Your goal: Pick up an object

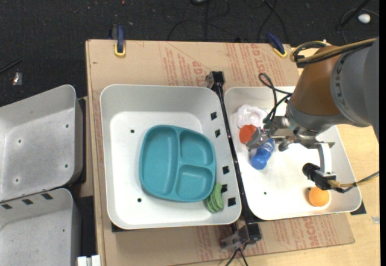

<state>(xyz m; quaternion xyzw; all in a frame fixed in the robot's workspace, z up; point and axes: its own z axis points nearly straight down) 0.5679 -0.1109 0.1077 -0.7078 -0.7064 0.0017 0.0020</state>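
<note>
Two shallow white bins sit side by side on a brown board [163, 63], their inner rims meeting along a black strip [225, 132]. The left bin [120, 99] is mostly covered by a teal divided plate [178, 163], with bare floor only along its walls; a small green thing [214, 198] lies wedged between the plate's lower right edge and the bin's corner. The arm [325, 90] reaches into the right bin [283, 198] from the right and covers its upper right part. The gripper [266, 141] hangs low near that bin's left wall, and I cannot tell whether it is open or closed. A blue object [260, 158] lies just below the gripper, close against it, with a red object [247, 134] just beside it to the left and a crumpled clear wrapper [249, 115] above that. An orange ball [318, 197] rests well apart, near the lower right corner. Open floor remains across the bin's lower middle.
</note>
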